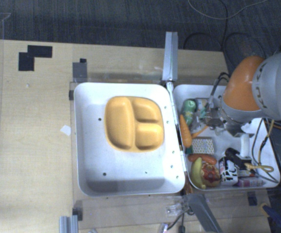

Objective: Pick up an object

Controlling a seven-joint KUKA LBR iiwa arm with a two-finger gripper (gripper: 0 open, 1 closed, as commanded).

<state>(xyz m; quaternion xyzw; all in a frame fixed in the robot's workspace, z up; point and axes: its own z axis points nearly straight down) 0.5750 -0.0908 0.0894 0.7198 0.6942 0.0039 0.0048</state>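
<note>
- In the left bin point(84, 144) you have a yellow three-compartment tray point(133, 123) lying flat near the middle. It looks like stiff, light plastic with smooth rounded edges, so it would likely slip; it is broad and low, and I judge it a poor target for a two-finger pinch.
- At the left wall of the right bin point(275, 178) lies a carrot point(184, 131), its long axis running roughly up and down the view, the narrower end towards the top. It looks like a rigid, light toy; take it across the middle, fingers closing across its width.
- Just below it, at the near left corner, a banana point(197, 172) lies curved beside a red-patterned item point(210, 173). It is probably light and firm; grasp it across the short axis.
- A green object point(189, 105) sits at the far end, close to the gripper point(204, 115).
- The gripper hangs low over the upper part of the right bin, near the carrot's top end. You cannot tell from this view how the end effector is set, and nothing is visibly held.
</note>
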